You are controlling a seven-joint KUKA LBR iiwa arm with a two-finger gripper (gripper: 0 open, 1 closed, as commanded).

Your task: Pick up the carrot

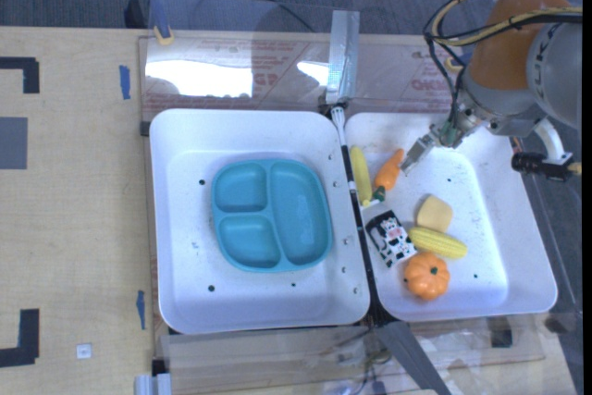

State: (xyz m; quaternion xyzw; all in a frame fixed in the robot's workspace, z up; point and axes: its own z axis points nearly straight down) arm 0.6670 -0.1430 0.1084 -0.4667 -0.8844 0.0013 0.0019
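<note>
While the carrot lies in the bin, the task is at its early part: nothing is lifted yet.

Carrot: the carrot (390, 169) lies on the floor of the right bin (490, 287), in the 10 o'clock part of that bin, slanted, with its green end low at about 7 o'clock.
Hand: the hand (418, 149) is at 2 o'clock from the carrot, just beside its upper orange end; it looks to point down along the carrot.
Hand state: I cannot tell if it is spread or pressed together, the tip is too small and too blurred; no thing is seen between its parts.
Arm: the arm (546, 79) comes from 3 o'clock, over the far right corner of the bin.
Neighbours: a banana (360, 174) lies just beside the carrot at 9 o'clock, along the bin wall; a corn (438, 242), a pumpkin (426, 276) and a cow card (391, 236) are toward 6 o'clock, apart from the carrot.
Left bin: the left bin (185, 282) bears a blue plate (272, 214).
Done: as I judge, the approach only.
Left: to close on the carrot and to raise it from the bin.
</note>
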